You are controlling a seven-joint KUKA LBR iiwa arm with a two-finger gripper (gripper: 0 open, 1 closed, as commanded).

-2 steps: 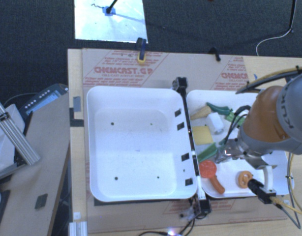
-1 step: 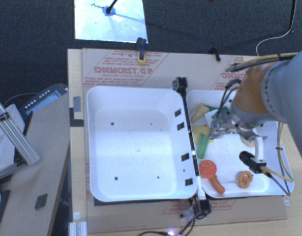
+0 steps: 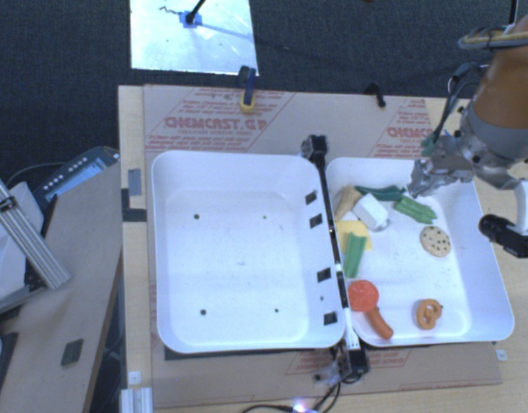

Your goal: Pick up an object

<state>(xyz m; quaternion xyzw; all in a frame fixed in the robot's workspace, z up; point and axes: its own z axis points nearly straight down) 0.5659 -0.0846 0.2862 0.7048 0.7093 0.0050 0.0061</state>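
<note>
Gripper (image 3: 423, 181) poised over the right bin's (image 3: 496, 312) far side, just above a green bean-shaped toy (image 3: 414, 207); finger state cannot be told. The toy (probably light, stiff, slick plastic) looks best pinched across its narrow middle.

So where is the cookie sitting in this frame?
The cookie lies in the right bin, toward its right side, below the green pieces under the gripper and above the pretzel.
</note>
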